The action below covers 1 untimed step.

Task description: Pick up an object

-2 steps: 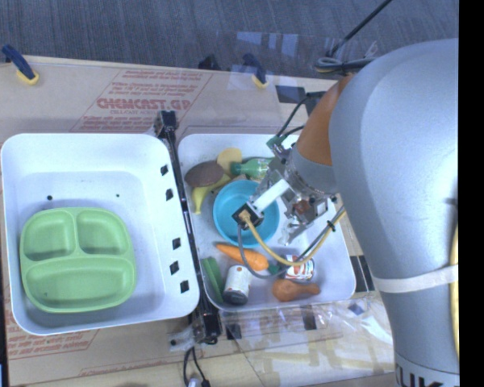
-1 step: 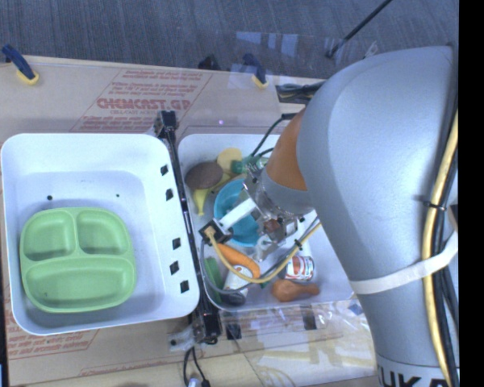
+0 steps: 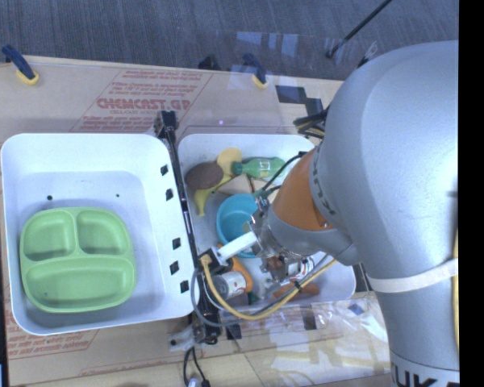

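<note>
The right bin [image 3: 195, 145] holds a blue cup [image 3: 235, 216], a green bottle [image 3: 258, 167], a yellow piece [image 3: 228, 159], a brown round piece [image 3: 202, 176] and an orange item [image 3: 240, 280] near the front. My arm reaches down into this bin from the right, its orange band [image 3: 297, 200] over the bin's middle. The gripper [image 3: 278, 268] sits low in the front part of the bin, just right of the orange item and below the blue cup. Wrist hardware and cables hide its fingers.
The left bin [image 3: 32, 156] holds a green divided plate [image 3: 77, 258] at its front left. A black divider with clips [image 3: 177, 208] runs between the bins. Yellow and black cables [image 3: 218, 301] loop at the right bin's front edge. Cardboard [image 3: 137, 95] lies behind the bins.
</note>
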### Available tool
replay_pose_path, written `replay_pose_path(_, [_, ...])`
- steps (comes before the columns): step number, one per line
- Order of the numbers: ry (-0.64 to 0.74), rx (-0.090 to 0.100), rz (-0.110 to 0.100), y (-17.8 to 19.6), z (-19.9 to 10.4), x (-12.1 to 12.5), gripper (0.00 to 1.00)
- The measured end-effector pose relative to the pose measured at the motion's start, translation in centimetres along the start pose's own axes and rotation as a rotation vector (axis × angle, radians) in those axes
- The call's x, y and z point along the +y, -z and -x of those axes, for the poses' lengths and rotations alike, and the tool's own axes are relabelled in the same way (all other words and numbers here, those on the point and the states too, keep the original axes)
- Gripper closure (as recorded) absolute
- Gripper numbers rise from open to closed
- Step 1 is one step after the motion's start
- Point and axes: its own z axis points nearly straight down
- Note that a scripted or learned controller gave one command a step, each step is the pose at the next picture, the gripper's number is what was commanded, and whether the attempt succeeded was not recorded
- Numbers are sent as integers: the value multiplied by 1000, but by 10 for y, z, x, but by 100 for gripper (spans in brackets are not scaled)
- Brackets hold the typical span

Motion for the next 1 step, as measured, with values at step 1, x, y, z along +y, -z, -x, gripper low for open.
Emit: replay_pose_path(1, [-14, -4, -6, -1, -54, 16, 0])
